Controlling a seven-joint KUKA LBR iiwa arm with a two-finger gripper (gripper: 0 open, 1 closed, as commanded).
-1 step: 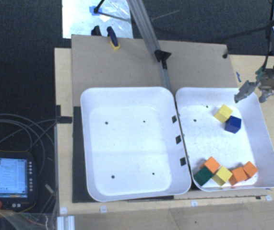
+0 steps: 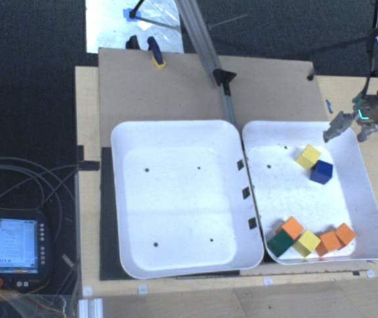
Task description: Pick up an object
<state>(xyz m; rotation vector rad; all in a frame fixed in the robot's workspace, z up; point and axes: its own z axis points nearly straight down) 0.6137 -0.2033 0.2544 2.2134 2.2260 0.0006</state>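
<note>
In the right bin (image 2: 367, 197) a yellow cube (image 2: 308, 156) and a blue cube (image 2: 321, 171) lie touching near the back. A cluster sits at the front: a green cube (image 2: 280, 243), an orange cube (image 2: 292, 228), a yellow cube (image 2: 306, 242) and two more orange cubes (image 2: 337, 237). My gripper (image 2: 349, 130) hangs over the bin's back right rim, to the right of the yellow and blue pair. Its two fingers are spread apart with nothing between them.
The left bin (image 2: 175, 197) stands beside the right one on a brown board. A grey pole (image 2: 202, 35) slants across the back. A teach pendant (image 2: 13, 247) with cables lies at the far left.
</note>
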